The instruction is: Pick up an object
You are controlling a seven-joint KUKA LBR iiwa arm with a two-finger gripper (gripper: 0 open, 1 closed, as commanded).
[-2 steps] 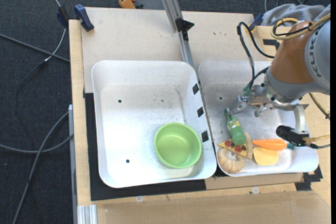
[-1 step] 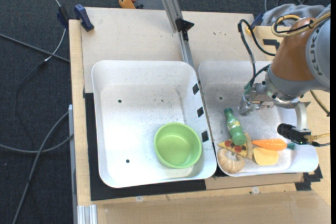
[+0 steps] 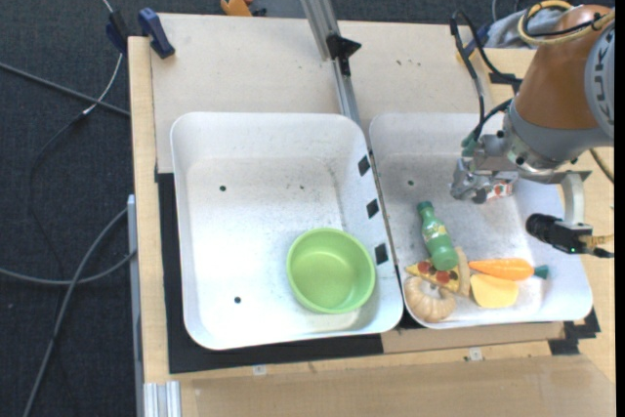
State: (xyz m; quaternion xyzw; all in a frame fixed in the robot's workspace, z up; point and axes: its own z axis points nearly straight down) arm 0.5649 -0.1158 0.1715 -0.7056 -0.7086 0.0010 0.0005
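Two white bins (image 3: 195, 151): one green bowl (image 3: 331, 270), one green bottle (image 3: 436, 236).

No text, brand, number or sign could be read anywhere. The green bottle (image 3: 437, 236), lying at about five o'clock in the right bin (image 3: 410, 146), carried a yellowish label band, but its print was too small and blurred to make out. The black marks along the divide between the two bins, near the centre, were plain patches without letters or numerals.
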